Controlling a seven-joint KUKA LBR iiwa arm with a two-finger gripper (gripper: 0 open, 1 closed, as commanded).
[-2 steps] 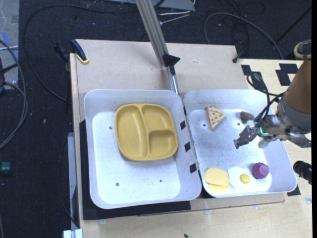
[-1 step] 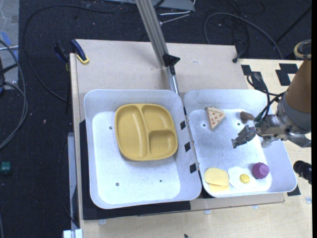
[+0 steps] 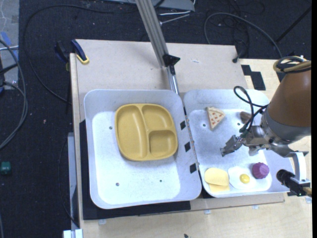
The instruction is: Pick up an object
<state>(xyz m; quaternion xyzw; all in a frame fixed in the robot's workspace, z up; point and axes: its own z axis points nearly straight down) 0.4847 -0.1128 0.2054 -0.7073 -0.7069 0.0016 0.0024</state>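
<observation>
Even, fairly bright overhead light; source can't be seen. White bins (image 3: 99,133) w/ mild glare, near washed out; bench (image 3: 124,58) evenly lit. Shadows soft, short, esp. under the gripper (image 3: 230,148). Dark floor (image 3: 39,43) loses detail. Overall slightly soft, low-res; edges maybe a bit distorted.

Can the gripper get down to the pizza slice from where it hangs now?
Probably yes. The gripper hangs over bare floor in the right bin, and the pizza slice lies apart from the other toys with nothing on it or between the two, so a short shift and descent looks unobstructed.
</observation>
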